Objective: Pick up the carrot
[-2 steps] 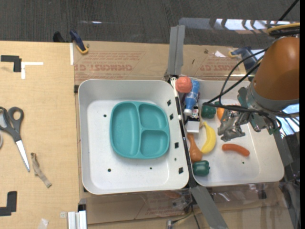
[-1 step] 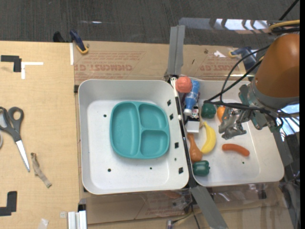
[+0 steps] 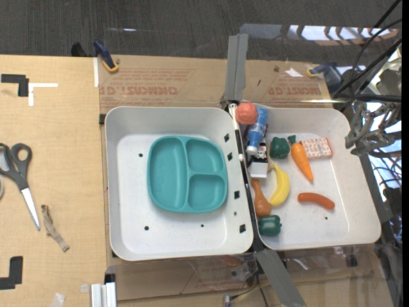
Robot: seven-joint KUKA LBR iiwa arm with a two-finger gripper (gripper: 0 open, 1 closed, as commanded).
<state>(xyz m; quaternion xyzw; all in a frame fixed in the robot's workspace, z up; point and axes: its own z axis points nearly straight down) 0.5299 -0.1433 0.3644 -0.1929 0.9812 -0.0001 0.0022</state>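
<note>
A lab or workshop bench: two white bins (image 3: 121, 171) on taped cardboard (image 3: 166, 85), clamps at 11 o'clock (image 3: 105, 55), scissors (image 3: 22, 178) at 9, cables (image 3: 377, 75) at 2

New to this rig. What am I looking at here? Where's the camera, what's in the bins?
One fixed camera looks down at a slant on a bench with two shallow white bins side by side. The robot arm comes in from the right of the view.

The left bin holds a teal divided plate.

The right bin holds toy food: the carrot the robot has to pick up, a banana, a red sausage, two green peppers, a peach-coloured ball, a blue bottle, a pear-like piece and a small patterned box.

Scissors lie on the bench at far left. The carrot lies in the bin, not picked up.
</note>
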